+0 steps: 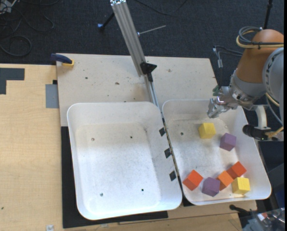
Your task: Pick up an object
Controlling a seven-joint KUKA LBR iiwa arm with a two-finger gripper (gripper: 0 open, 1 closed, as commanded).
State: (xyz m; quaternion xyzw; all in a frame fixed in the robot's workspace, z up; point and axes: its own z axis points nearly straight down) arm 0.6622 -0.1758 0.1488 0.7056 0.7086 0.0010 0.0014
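A: Gripper [215, 109]: above right bin [258, 150], nothing visibly held; opening — cannot tell.
B: Nearest target: yellow cube [207, 130], just below. Step: approach. Next: descend, close on cube.

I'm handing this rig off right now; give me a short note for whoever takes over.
End effector: above the back of the right bin, nothing visibly held; finger state unclear.
Things, all in the right bin: yellow cube just in front of the end effector, purple cube beside it; near the front, orange cubes, a purple cube and a yellow cube.
Done: no pick yet.
Left: grasp and lift one cube.
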